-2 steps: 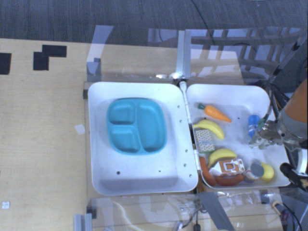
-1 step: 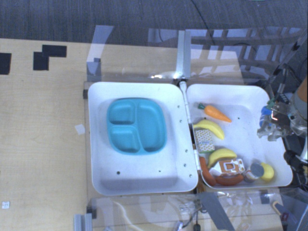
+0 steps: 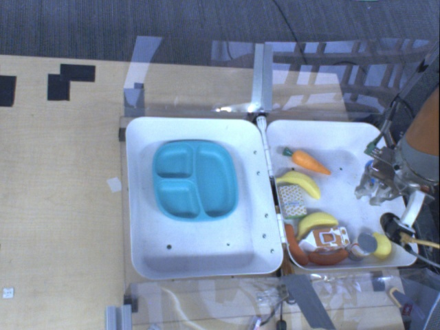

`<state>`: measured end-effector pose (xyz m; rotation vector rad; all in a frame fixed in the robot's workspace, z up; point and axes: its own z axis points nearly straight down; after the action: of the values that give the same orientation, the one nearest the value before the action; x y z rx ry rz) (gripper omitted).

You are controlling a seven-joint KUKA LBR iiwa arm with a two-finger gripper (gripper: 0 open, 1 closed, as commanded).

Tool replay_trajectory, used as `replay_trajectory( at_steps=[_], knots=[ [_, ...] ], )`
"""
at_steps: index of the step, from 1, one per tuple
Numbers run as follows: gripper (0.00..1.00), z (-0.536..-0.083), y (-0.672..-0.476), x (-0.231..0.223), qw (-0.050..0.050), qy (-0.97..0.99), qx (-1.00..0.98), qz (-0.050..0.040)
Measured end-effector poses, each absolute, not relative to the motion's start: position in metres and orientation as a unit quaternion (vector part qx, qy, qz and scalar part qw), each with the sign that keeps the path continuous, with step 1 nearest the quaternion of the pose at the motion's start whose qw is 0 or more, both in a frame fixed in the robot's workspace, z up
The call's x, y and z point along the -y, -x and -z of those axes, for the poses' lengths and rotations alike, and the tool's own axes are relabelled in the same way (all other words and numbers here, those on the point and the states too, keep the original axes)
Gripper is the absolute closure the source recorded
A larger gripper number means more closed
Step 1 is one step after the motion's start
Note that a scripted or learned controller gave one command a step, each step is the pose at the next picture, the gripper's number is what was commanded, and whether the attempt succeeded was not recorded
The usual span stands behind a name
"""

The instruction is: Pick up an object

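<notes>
Carrot [image 3: 308, 161] lying loose near the right bin's [image 3: 344, 130] far wall, well apart from the gripper [image 3: 375, 188]; finger state impossible to tell; best approached straight down, centred.

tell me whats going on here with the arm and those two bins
A grey robot arm reaches in from the right over the right bin, where it is meant to pick up an object. Its tool hovers above bare bin floor near the right wall, with nothing visibly in it. The toy food lies untouched: a carrot, two bananas, a small carton. The left bin has a blue divided plate.
</notes>
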<state>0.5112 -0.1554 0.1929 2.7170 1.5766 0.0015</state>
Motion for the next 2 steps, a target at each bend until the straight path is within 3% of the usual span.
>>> replay_trajectory(
  at_steps=[1,2],
  knots=[
    [1.0,-0.162,-0.508,0.152,0.0,-0.883,-0.469,-0.0004],
    [1.0,-0.24,-0.49,0.108,0.001,-0.898,-0.439,-0.0019]
  ],
)
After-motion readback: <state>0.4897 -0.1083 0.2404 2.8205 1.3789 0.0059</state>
